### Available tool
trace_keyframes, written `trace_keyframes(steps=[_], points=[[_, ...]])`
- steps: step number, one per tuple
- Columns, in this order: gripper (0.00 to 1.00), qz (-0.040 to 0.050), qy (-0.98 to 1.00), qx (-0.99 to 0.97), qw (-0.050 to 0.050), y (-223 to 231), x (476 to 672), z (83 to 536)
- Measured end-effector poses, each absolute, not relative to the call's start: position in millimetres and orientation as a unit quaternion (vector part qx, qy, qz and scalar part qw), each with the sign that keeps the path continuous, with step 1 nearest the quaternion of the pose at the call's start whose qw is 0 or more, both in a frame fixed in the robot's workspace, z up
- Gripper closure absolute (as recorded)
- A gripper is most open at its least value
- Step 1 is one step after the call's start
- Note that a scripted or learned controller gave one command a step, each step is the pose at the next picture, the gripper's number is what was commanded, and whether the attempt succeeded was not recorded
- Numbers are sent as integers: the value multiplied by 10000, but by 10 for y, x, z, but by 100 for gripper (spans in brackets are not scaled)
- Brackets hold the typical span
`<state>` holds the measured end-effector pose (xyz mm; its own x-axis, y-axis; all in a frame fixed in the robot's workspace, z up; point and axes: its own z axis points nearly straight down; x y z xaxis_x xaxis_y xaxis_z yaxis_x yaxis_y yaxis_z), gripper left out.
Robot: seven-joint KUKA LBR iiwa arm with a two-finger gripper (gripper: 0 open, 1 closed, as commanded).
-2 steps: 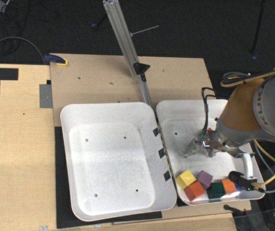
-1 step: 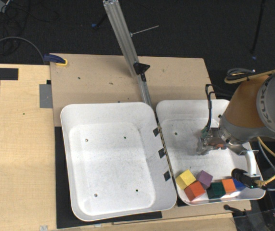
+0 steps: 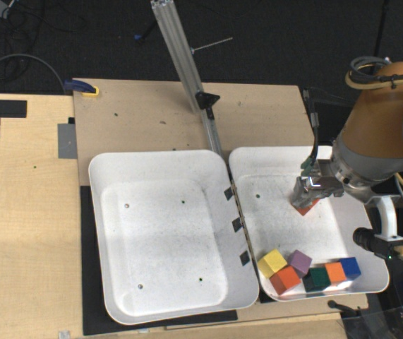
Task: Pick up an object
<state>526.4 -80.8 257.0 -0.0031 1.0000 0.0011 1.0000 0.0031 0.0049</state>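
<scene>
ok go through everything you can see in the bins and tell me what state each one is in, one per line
hand: low over the right bin, a red block at its tip
red block: under the hand, grip unclear
right bin: holds a cluster of blocks at its near edge
yellow block: resting in the cluster
purple block: resting, tilted
blue block: resting against the near wall
left bin: sitting flat

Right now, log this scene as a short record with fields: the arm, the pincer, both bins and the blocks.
arm: reaches in from the right over the right bin
pincer: low in the right bin, above a red block
left bin: white, shallow
blocks at the right bin's near edge: yellow, purple, red, green, orange, blue
</scene>
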Motion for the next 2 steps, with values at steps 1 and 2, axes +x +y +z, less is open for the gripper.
trace_keyframes(steps=[1,2], points=[[100,26,7086,7056,31,-484,6042,3116],[100,-22,7091,7051,-18,-477,6234,2710]])
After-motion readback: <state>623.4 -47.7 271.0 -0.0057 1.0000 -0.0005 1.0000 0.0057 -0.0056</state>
